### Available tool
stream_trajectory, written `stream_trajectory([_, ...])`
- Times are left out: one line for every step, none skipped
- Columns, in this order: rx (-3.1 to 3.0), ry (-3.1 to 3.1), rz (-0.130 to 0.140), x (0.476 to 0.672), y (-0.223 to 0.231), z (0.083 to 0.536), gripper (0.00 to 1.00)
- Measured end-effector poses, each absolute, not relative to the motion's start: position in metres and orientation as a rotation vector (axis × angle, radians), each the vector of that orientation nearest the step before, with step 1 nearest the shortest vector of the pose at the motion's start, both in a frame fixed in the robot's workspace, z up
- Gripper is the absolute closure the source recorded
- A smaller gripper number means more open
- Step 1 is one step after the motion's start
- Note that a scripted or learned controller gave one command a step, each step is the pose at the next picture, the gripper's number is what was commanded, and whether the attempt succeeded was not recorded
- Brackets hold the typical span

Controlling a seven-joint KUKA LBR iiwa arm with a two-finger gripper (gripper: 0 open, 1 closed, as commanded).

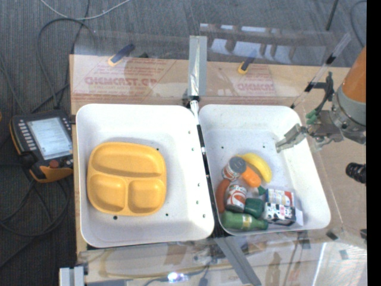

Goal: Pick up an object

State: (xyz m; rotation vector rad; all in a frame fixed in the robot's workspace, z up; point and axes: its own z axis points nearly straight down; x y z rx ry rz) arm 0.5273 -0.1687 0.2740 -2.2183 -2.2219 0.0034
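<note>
Banana (259, 165) below-left of hand (290, 139)

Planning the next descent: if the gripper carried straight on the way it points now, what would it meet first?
The gripper points left and downward, so it would probably meet the bare floor of the right bin first, above the banana in the picture. Depth is hard to judge.
</note>
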Motion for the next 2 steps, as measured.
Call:
stream_trajectory([-2.01,-2.413,-0.001,0.5135,-0.143,0.0958,0.0])
stream_trajectory([-2.009,-2.409,-0.001,0.5128,-0.1423,0.1037,1.0])
